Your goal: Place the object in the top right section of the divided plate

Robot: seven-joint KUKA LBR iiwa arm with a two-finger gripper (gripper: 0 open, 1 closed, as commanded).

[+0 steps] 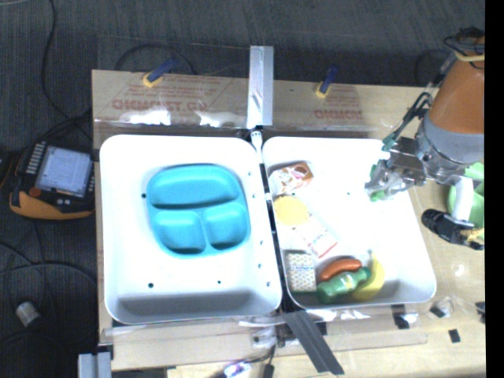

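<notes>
**Picking comes first: nothing is carried to the plate yet**

The gripper (383, 181) is seen above the right bin (409, 235), near its far right side, well apart from the toy food; whether the fingers are open or closed cannot be told. No object is seen between them. The candidates lie in the right bin's left and near part: a yellow disc (289, 210), a red sausage (340, 267), a banana (372, 280). The blue divided plate (197, 209) sits in the left bin (126, 290); its top right section is probably best approached from above, once one item is gripped squarely and lifted clear of the bin walls.
</notes>
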